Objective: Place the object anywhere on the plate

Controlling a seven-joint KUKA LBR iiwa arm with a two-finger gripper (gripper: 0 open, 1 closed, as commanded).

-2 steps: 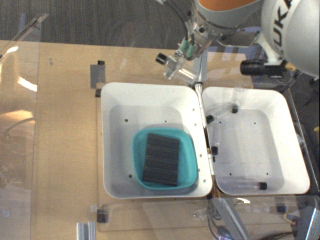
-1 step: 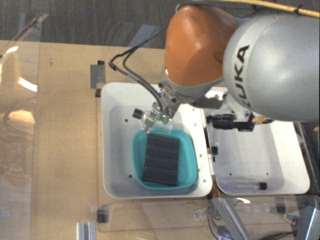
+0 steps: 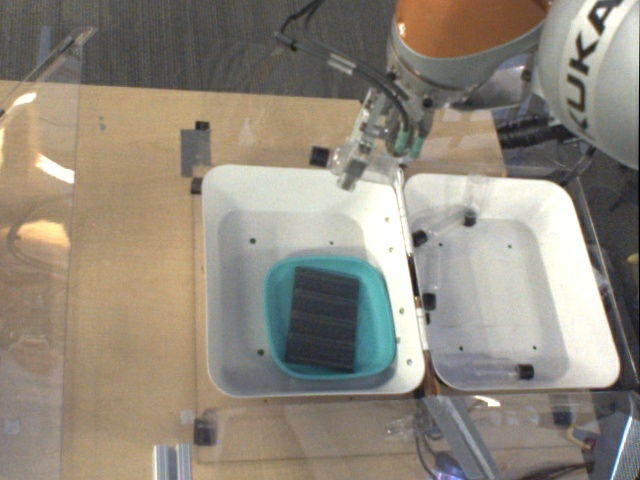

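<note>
The dark ribbed rectangular block (image 3: 323, 319) lies lengthwise on the shallow teal plastic plate (image 3: 378, 308), well below my jaws (image 3: 372, 158); their state I cannot tell.

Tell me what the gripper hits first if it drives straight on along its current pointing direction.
Probably the back rim of the left white bin. The gripper hangs over that edge, pointing down and slightly left. Depth is unclear; it would land well short of the teal plate and dark ridged block.
</note>
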